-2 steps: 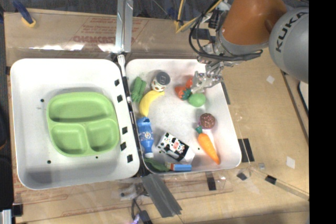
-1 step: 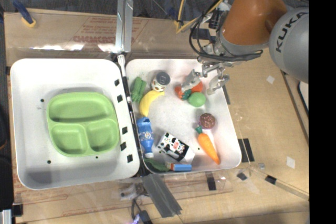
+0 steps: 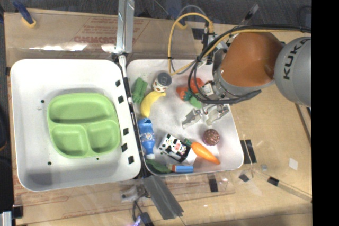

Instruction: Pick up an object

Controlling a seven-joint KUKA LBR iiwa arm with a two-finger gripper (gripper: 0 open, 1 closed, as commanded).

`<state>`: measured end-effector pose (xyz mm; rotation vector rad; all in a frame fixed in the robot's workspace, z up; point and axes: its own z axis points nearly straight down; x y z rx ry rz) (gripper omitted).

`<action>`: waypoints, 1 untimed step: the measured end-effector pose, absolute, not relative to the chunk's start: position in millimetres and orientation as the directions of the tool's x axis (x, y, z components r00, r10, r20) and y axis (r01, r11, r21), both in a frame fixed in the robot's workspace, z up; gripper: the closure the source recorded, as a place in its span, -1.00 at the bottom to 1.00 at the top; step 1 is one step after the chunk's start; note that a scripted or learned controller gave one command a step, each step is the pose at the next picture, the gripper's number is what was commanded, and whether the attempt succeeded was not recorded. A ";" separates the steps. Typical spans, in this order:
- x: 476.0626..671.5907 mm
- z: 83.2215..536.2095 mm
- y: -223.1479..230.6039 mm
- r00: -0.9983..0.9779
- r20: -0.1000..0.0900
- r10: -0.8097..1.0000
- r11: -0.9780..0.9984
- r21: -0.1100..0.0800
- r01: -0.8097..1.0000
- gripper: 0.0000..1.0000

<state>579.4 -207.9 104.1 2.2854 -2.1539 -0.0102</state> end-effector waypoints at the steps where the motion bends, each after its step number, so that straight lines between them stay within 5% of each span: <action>1: 492.9 103.4 -183.7 -0.046 0.005 -0.999 0.046 -0.055 -0.997 -1.00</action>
